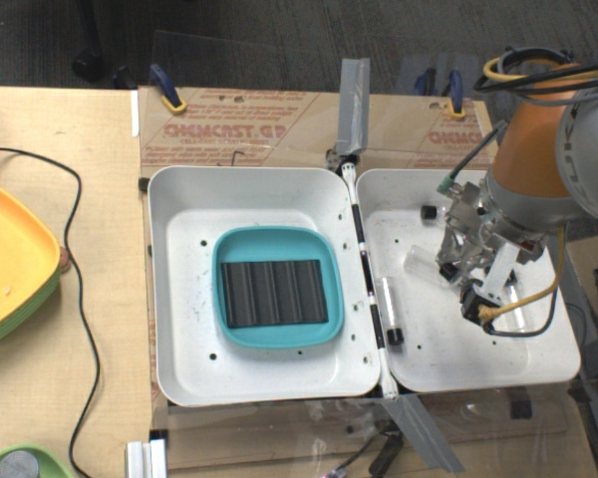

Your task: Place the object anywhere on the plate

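A teal square plate [277, 248] with a dark ribbed centre lies in the middle of the left bin [179, 267]. In the right bin [538, 361], a small clear, pale object [420, 261] rests on the floor just left of my gripper [455, 269]. The gripper hangs low over the bin's middle, below the grey and orange arm [543, 147]. A thin pen-like stick with a black tip [388, 312] lies along the right bin's left wall. Nothing shows between the gripper's parts from this angle.
A yellow cable [526, 312] loops beneath the gripper. Yellow dishes [10, 257] sit on the bench at far left, with a black cord [75, 267] running past them. Cardboard [239, 127] lies behind the bins, held by clamps.
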`<state>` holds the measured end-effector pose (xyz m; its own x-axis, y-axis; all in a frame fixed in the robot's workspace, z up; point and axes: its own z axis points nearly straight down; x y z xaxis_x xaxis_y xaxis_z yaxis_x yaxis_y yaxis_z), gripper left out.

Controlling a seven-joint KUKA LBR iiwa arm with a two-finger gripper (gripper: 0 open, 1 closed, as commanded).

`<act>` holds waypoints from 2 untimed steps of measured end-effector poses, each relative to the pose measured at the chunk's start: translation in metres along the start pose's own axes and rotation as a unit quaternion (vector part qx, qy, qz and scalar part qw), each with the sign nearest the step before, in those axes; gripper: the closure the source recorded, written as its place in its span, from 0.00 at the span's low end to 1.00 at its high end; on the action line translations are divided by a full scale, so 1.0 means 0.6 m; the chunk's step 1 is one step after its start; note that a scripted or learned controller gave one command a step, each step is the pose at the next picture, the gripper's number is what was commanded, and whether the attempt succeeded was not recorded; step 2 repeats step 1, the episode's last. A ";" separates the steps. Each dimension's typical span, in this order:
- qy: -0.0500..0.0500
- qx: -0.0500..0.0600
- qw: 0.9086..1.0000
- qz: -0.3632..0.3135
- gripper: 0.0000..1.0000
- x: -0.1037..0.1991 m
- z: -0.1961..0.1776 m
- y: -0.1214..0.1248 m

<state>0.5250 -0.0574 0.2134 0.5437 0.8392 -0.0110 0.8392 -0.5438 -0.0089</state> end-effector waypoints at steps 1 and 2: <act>0.000 0.000 1.000 0.000 0.00 0.000 0.000 0.000; 0.000 0.000 1.000 0.000 0.00 0.000 0.000 0.000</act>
